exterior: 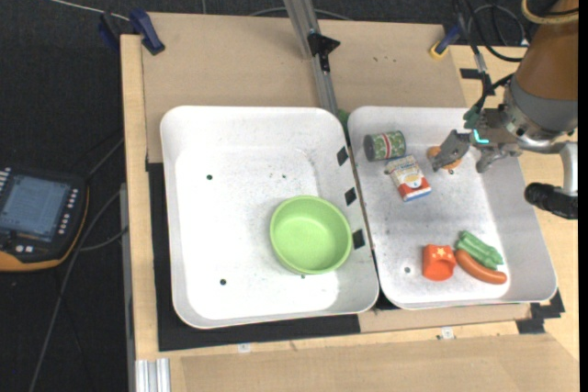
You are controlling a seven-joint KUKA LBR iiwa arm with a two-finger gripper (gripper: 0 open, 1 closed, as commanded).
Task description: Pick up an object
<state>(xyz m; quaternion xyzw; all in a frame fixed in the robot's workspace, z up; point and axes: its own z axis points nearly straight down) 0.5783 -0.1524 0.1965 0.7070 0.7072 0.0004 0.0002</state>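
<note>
Camera view | wooden bench [239, 60] | dark carpet floor [64, 60] | two white bins [184, 151]

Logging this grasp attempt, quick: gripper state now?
Gripper: open, fingers spread, holding nothing; it hangs over the right bin, just right of the small carton.

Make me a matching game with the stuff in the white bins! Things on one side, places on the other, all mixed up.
Things:
1. green bowl
2. small can
3. orange cup
4. tool

Places:
A. near front edge of right bin
B. over right bin's far right part
C. left bin
D. far end of right bin, lying down

Pairs: 1-C, 2-D, 3-A, 4-B
</note>
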